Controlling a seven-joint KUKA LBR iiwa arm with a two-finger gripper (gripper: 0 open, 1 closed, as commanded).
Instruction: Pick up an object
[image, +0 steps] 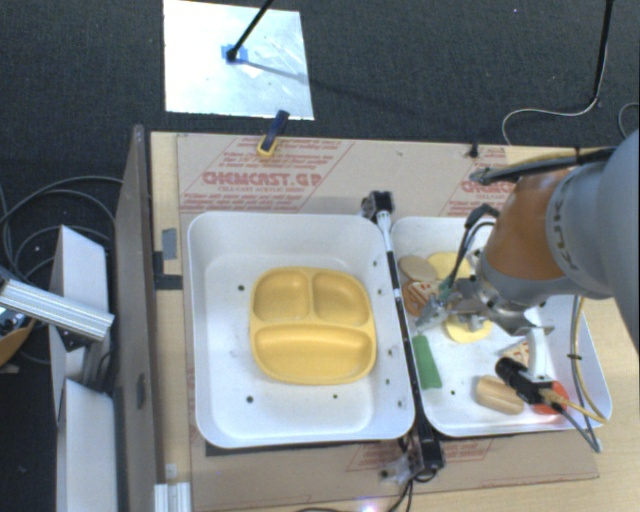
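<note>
The claw (445, 306) hangs low over the middle of the right bin (462, 395), at the end of the arm that reaches in from the right. I cannot tell whether it is released or clenched, because the wrist covers too much, and I see nothing plainly caught in it.

The likeliest thing to pick up is a small yellow disc (468, 330). It lies flat on the bin floor just beside the claw, on the side towards the near edge of the worktop (300, 165), and is partly tucked under the wrist. Being round, it has no long axis to line up with, so I judge a short shift towards that near edge and a straight drop would do.

A green stick (427, 361) lies a little further the same way, close to the wall shared with the left bin (225, 300). Its long axis runs along that wall, so a grip would have to close across it. A tan block (497, 395) sits further off, near the front rim.
</note>
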